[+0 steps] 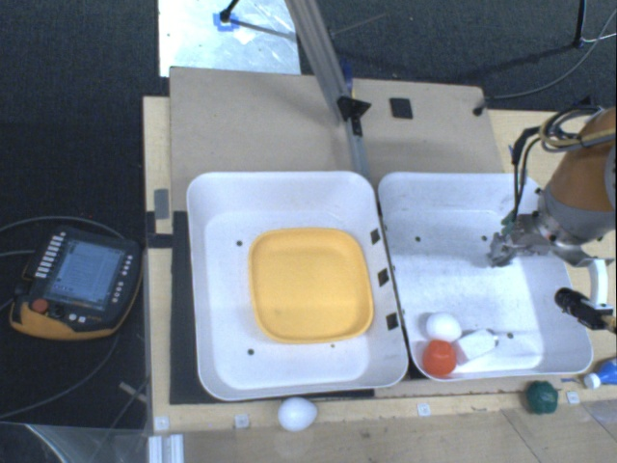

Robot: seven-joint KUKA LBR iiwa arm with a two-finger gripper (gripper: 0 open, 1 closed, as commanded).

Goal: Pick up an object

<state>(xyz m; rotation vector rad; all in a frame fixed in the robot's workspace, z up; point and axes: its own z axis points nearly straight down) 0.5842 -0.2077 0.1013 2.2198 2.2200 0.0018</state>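
The right bin (453,258) holds a white ball (443,327), a red ball (441,357) just in front of it, and a white oblong piece (479,344) beside them, all in the near left corner. My gripper (503,250) hangs over the right part of this bin, well behind and to the right of those objects. Nothing shows between its tips. The left bin (217,258) carries a yellow square plate (311,284) in its middle.
A white egg-shaped object (297,414) lies on the bench in front of the left bin. A dark green ball (542,397) sits off the right bin's near right corner. A teach pendant (74,280) rests on the floor at left. A slanted metal pole (323,51) rises behind the bins.
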